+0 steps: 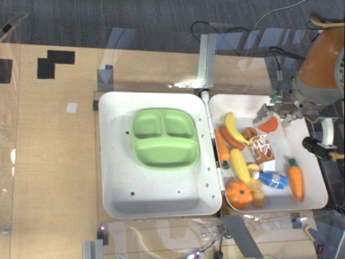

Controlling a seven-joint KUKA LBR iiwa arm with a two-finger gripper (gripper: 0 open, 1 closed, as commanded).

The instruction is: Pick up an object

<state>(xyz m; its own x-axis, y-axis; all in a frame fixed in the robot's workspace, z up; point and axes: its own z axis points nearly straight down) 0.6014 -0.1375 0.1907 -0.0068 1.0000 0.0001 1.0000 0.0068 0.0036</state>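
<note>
Beneath the pincer [276, 114] lies a red-orange wedge [269, 124].

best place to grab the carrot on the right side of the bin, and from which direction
Probably the thick orange body of the carrot, just below its green top, coming straight down from above. It lies flat and roughly lengthwise toward the near edge of the right bin, with bare floor on its right and a gap on its left, so fingers closing across its width should fit. The tapered tip looks likelier to slip.

Glossy green plastic tray [164, 138], wooden bench [48, 161]
</note>
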